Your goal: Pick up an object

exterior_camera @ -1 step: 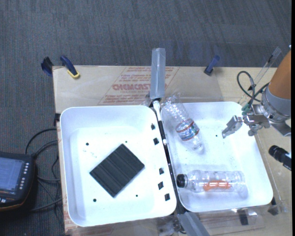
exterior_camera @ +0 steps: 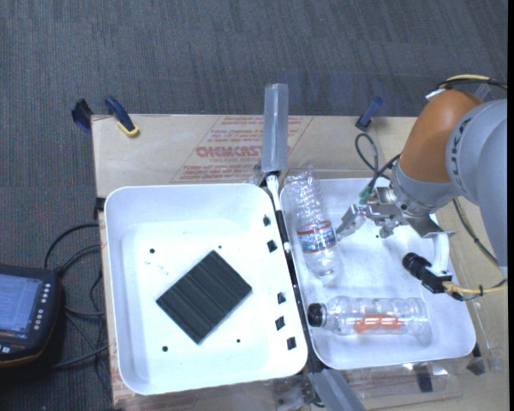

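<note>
Bench, right bin (exterior_camera: 463, 332): two bottles, jaws (exterior_camera: 366, 215) above

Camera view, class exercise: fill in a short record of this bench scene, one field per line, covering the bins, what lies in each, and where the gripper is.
left bin: holds a dark ribbed flat pad, lying askew
right bin: holds two clear plastic bottles
upright-lying bottle: along the bin's left wall, white label band
second bottle: on its side near the front wall, dark cap pointing left, orange label
gripper: over the right bin, right of the labelled bottle, holding nothing visible
arm: enters from the right
</note>
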Action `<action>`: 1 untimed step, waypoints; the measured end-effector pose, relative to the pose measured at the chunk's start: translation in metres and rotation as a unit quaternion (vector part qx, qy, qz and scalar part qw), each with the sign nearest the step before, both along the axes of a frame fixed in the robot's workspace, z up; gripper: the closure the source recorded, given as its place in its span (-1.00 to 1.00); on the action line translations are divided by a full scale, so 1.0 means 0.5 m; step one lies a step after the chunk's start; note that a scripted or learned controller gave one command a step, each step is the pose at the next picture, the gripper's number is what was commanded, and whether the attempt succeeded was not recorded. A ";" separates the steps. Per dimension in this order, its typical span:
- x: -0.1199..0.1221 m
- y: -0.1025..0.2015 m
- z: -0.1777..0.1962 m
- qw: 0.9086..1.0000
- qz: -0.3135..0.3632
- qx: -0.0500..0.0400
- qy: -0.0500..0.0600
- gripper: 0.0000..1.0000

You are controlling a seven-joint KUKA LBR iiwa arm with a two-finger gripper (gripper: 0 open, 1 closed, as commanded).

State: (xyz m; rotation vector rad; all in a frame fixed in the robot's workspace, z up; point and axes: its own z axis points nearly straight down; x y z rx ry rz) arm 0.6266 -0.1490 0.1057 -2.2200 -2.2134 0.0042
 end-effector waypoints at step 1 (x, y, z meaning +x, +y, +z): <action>-0.070 0.036 0.192 1.000 -0.006 -0.001 -0.001 -1.00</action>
